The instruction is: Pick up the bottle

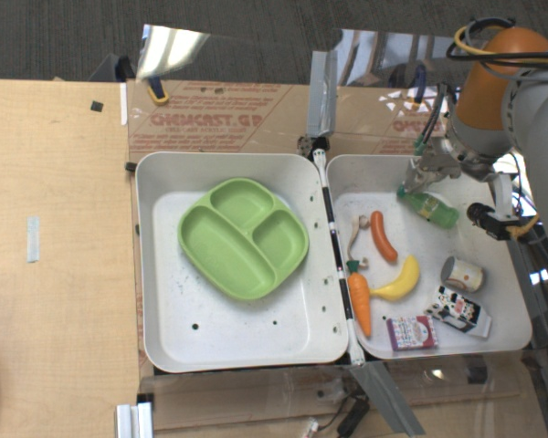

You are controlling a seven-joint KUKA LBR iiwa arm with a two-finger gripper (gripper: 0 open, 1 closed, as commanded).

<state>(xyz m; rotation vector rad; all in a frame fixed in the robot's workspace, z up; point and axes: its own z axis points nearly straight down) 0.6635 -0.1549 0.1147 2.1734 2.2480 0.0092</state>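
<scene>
Two bins — left [155, 245] holds a green plate [244, 237]; right [521, 318], bottle [429, 207] under the tool [426, 177] — grip unclear.

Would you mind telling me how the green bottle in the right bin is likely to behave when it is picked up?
The bottle lies on its side near the bin's back wall, so its round body may roll if nudged. It looks like smooth plastic, probably slippery. The gripper is at its neck end, so the heavier end might swing down.

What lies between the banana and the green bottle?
In the camera view, the hot dog lies left of that stretch; between banana and bottle is bare bin floor.
</scene>
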